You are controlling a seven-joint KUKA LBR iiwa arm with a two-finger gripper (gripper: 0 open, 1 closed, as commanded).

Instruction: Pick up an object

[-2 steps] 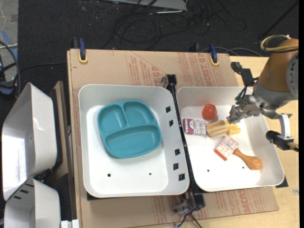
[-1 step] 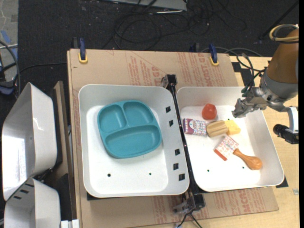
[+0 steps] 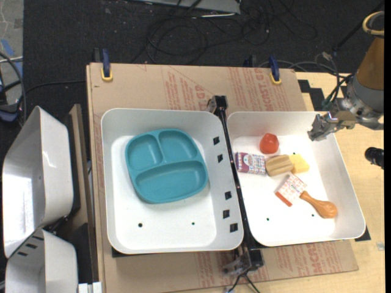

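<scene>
Fig.: overhead slant view of my bench, two shallow white plastic bins side by side on a brown cardboard sheet [image 3: 183,87].

L bin [image 3: 116,224]: holds one teal plastic divided plate [image 3: 166,165], three compartments, lying flat, toward the bin's upper-centre.

R bin [image 3: 342,224]: holds the candidate pick objs, clustered mid-bin. A small round red ball-like item [image 3: 269,143] sits uppermost. Below-left of it, near the bin's L wall, lies a small rectangular packet w/ purple-and-white print [image 3: 250,162]. Just beside the packet, to its right, a tan block shaped like a bread piece [image 3: 277,164], touching a yellow wedge-like piece [image 3: 300,163] on its right. Below these, a small white card w/ red markings [image 3: 291,188] lies tilted; an orange spoon-shaped utensil [image 3: 319,204] runs from under/beside the card toward the bin's lower-right, bowl end outward.

Arm: I see the grey-and-orange arm entering from the right, w/ the two-finger gripper [image 3: 320,129] over the R bin's upper-right corner, near the rim. It is well apart from the obj cluster; nearest item is the red one, to its left. Nothing is visible between the fingers; whether they are spread or pressed together I cannot tell at this res.

Blue-and-yellow clamps [image 3: 106,66] grip the cardboard's far edge.
</scene>
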